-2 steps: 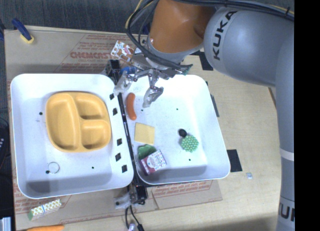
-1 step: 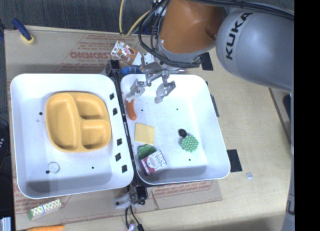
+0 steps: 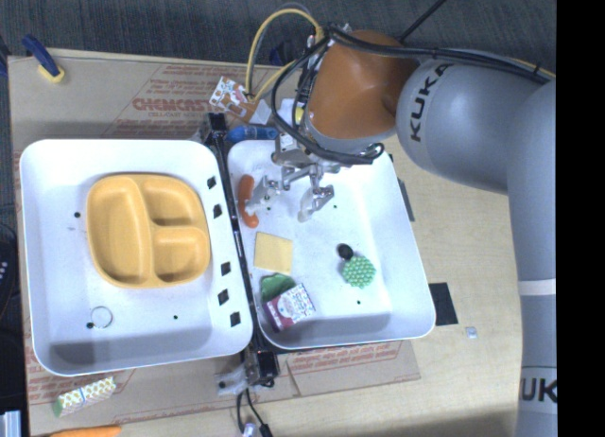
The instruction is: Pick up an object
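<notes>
My gripper (image 3: 295, 197) hangs over the far part of the right bin (image 3: 402, 265), its metal fingers (image 3: 317, 201) spread apart with nothing between them. An orange carrot-like piece (image 3: 247, 194) lies just left of the fingers by the bin's left wall. A yellow cheese slice (image 3: 274, 252) lies nearer the camera. A green studded ball (image 3: 358, 271) with a small dark item (image 3: 345, 253) beside it rests to the right. A green-and-maroon packet (image 3: 286, 301) sits in the near left corner.
The left bin (image 3: 47, 265) holds a yellow divided tray (image 3: 149, 228). A blue item (image 3: 251, 131) lies at the right bin's far rim under the cables. The grey arm (image 3: 482, 132) covers the far right. Cardboard (image 3: 142, 95) lies beneath both bins.
</notes>
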You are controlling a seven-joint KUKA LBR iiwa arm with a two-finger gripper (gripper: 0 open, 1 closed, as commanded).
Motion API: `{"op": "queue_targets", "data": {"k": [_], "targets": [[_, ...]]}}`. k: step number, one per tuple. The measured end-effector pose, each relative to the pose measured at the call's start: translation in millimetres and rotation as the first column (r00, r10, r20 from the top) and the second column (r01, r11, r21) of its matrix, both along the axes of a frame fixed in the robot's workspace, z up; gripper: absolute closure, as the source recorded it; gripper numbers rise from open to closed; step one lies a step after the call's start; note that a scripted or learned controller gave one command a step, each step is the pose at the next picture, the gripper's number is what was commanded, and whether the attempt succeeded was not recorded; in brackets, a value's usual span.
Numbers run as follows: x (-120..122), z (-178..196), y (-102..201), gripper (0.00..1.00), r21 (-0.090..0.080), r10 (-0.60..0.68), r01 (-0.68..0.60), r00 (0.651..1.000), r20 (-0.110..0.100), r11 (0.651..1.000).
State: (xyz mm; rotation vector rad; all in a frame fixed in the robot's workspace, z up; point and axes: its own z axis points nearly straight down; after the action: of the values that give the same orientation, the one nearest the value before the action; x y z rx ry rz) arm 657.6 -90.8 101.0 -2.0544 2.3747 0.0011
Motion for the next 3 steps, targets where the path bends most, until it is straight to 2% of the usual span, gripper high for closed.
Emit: {"op": "queue_targets", "data": {"k": [1, 2, 3], "targets": [[-23.7, -9.1, -3.0, 0.0, 0.0, 0.327, -0.327, 0.945, -0.004, 0.945], [-82.0, -9.4, -1.2, 0.0, -0.001, -0.093, 0.093, 0.996, -0.004, 0.996], [-52.1, -9.0, -5.4, 0.0, -0.001, -0.117, 0.117, 0.993, -0.001, 0.993]]}}
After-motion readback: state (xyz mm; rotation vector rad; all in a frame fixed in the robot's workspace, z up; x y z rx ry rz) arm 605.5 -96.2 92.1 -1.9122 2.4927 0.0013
